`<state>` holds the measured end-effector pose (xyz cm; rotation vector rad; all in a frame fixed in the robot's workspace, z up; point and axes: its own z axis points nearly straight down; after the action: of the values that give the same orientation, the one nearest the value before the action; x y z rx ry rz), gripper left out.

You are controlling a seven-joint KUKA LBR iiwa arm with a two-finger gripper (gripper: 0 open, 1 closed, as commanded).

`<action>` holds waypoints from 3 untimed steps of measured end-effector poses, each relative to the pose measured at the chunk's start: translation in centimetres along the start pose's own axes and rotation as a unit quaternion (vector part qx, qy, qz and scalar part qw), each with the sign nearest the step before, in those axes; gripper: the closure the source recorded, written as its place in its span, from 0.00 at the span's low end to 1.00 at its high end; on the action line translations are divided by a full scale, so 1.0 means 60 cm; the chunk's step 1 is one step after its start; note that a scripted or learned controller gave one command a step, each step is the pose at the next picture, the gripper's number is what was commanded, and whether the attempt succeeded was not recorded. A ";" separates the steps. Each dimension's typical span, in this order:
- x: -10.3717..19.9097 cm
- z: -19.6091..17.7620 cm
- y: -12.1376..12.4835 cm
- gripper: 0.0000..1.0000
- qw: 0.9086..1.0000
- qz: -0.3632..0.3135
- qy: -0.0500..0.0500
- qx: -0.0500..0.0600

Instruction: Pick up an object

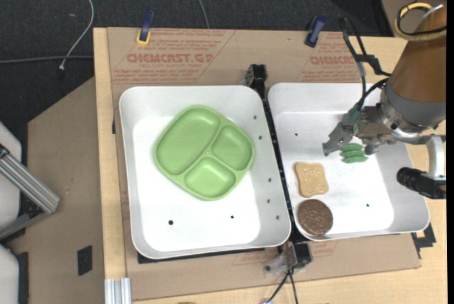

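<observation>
Landmark: right bin (pixel 397 221), the white one on the arm's side of the bench.
Arm (pixel 418 76): grey with an orange band, reaching over the far right part of the right bin.
Gripper (pixel 352 143): low over the right bin's middle, fingers spread apart; a small green object (pixel 354 153) sits between the fingertips, but whether they grip it or it lies on the bin floor, cannot tell.
Toast slice (pixel 311 178): tan, flat on the right bin's floor, just nearer the camera than the gripper, apart from it.
Brown disc (pixel 314 217): round, in the right bin's near left corner, just beside the toast slice.
Green plate (pixel 204 152): three compartments, in the middle of the left bin (pixel 142 224), which adjoins the right bin.
</observation>
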<state>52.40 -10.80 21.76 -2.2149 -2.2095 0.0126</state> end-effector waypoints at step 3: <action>-0.001 0.167 0.014 0.00 1.000 -0.001 0.000 -0.004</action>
<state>53.12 -10.80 11.70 -2.2165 -2.2168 0.0038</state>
